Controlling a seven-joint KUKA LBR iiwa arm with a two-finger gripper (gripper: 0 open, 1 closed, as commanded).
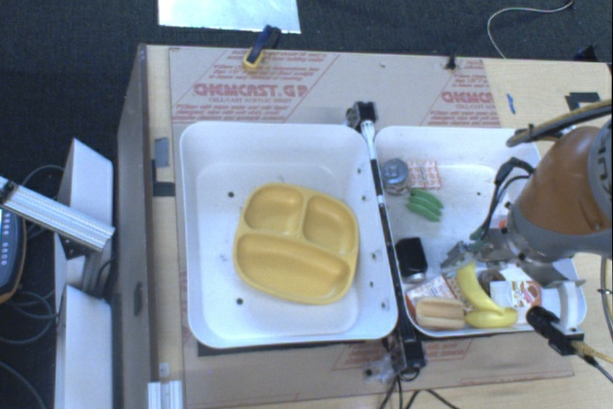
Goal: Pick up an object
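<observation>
curved yellow banana [482, 299], hand [476, 251] above

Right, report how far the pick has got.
Done: the arm has reached over the right bin. In hand: nothing visibly; the claw sits low by the banana. Left: grasping and lifting an item; the yellow tray lies in the left bin.

I log a yellow divided tray [295, 242] in the white left bin [206, 235]. Right bin [460, 158], white: yellow banana [479, 295] at 5 o'clock, green pods [425, 203] at 11, black block [412, 255] at 8. Worktop [287, 81] tan, red lettering.
</observation>
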